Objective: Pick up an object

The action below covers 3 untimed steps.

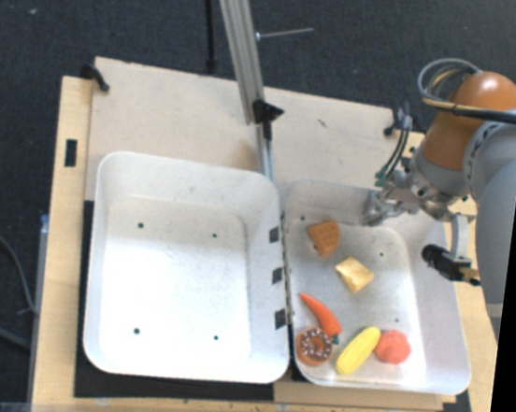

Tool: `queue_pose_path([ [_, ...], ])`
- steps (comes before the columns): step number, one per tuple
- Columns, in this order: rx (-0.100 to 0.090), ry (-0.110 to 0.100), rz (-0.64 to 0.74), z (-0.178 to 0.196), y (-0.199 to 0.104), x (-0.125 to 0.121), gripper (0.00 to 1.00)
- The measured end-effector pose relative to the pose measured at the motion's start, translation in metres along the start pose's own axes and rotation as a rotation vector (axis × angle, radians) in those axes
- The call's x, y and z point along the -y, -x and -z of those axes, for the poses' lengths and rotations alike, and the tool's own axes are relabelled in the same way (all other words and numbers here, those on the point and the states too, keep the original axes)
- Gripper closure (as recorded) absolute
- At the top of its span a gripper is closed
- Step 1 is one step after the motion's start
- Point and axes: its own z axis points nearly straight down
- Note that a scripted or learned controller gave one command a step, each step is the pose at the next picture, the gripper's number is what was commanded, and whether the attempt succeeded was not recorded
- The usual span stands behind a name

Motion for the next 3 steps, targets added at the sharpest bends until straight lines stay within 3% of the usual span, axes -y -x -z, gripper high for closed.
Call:
queue_pose_path([
  [2, -0.007, 0.003, -0.007, 0.119, 0.006, 0.002, 1.00],
  [3, -0.008, 0.000, -0.004, 0.142, 0.007, 0.001, 1.00],
])
